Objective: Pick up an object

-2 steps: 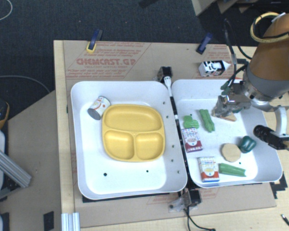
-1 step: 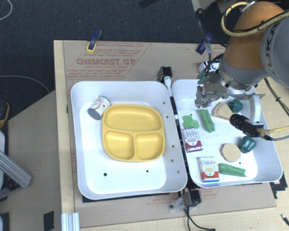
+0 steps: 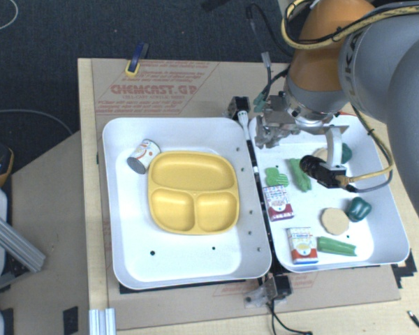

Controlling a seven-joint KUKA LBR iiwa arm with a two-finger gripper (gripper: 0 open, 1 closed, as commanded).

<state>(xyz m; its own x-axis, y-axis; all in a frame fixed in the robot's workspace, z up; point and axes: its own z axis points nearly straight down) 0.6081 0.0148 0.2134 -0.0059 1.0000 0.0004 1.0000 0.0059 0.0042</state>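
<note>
Here, we take the yellow tray as our landmark.
Yellow tray: the divided yellow tray (image 3: 193, 191) lies flat in the middle of the left bin (image 3: 119, 208), a steady reference for everything else.
Can: a small can (image 3: 143, 155) lies on its side, touching the tray's upper-left corner; we judge it would roll if nudged.
Right bin: the right bin (image 3: 384, 239) sits just right of the tray's bin, and the loose items are gathered here, so we think a pick is meant to come from this side.
Loose items: right of the tray we see a green packet (image 3: 276, 177), a red-and-white packet (image 3: 278, 202), a small carton (image 3: 302, 246), a green pod (image 3: 299, 174), a tan disc (image 3: 335, 221), a green stick (image 3: 336, 246) and a teal piece (image 3: 359, 209).
Gripper: the gripper (image 3: 265, 135) hangs over the upper-left corner of the right bin, up and right of the tray; we cannot tell whether it is apart or together, and we see nothing between its parts.
Task's thing: no item is lifted; the green packet lies nearest below the gripper, so we judge it the likeliest target.
Risk: the items lie close together near the bin wall, so we expect a crowded reach.
</note>
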